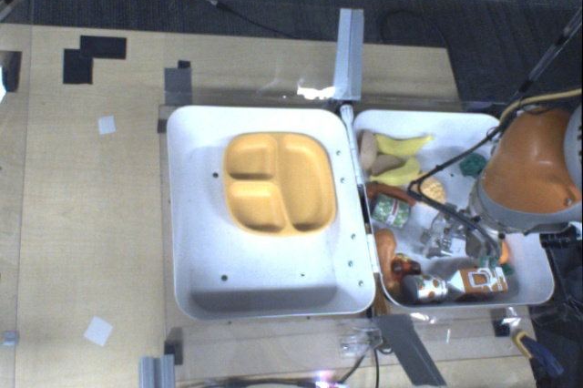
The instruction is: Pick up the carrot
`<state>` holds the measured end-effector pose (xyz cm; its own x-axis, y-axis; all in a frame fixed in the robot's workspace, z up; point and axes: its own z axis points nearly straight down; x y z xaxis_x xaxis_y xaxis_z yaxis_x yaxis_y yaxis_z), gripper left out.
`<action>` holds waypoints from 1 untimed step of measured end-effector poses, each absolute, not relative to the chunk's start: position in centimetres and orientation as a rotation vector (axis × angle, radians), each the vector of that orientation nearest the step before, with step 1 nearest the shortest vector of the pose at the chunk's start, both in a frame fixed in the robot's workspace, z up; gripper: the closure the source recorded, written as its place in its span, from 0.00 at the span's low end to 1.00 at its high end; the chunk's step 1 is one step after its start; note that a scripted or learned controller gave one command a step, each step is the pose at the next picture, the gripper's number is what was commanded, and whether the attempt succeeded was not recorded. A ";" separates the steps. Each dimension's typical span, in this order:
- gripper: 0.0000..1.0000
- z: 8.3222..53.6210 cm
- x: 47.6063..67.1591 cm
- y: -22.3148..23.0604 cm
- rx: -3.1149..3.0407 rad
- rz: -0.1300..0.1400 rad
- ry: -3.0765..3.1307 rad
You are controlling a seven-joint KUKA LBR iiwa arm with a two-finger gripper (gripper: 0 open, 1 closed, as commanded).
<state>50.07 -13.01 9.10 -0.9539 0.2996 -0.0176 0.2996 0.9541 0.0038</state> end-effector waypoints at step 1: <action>1.00 9.1 51.0 -20.8 0.439 -0.007 3.092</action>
